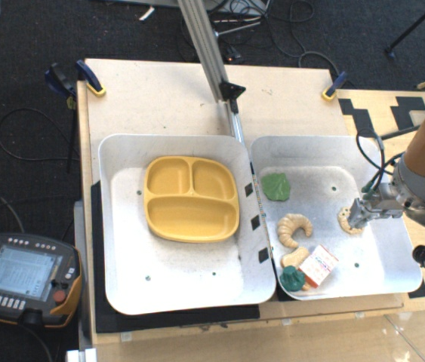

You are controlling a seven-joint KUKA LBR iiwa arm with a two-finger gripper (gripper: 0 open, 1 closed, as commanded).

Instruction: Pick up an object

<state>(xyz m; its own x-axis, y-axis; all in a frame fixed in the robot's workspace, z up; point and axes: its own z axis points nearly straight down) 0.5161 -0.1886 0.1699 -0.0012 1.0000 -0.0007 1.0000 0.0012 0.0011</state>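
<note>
We see the tool (357,216) low in the right bin (382,277), right at a small tan cookie (346,219) by its tip — can't tell its state. We'd centre over the cookie, descend straight, then lift slowly — approx. vertical.

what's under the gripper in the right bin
A small tan round object lies beneath the gripper, its left part visible on the right bin floor. The rest is covered by the gripper.
</note>
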